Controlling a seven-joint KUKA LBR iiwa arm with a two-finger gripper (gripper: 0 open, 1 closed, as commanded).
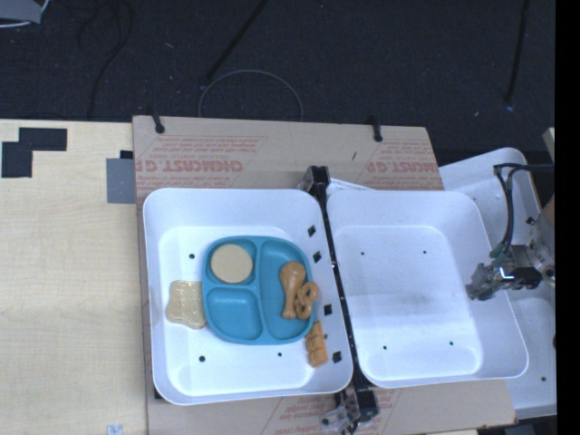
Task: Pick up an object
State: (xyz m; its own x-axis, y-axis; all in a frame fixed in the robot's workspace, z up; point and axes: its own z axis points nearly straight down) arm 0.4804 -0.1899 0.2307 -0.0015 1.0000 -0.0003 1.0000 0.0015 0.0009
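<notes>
Dark floor behind table (63,270). Left bin (172,216) holds blue tray (237,314) with food pieces, targets for picking. Claw (482,285) parked at right bin's (408,279) edge; grip state indiscernible.

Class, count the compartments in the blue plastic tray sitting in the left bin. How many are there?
3. In the blue plastic divided tray: upper left holds a round tan disc, the right one holds brown pretzel-like pieces, and the lower left shows bare blue.
</notes>
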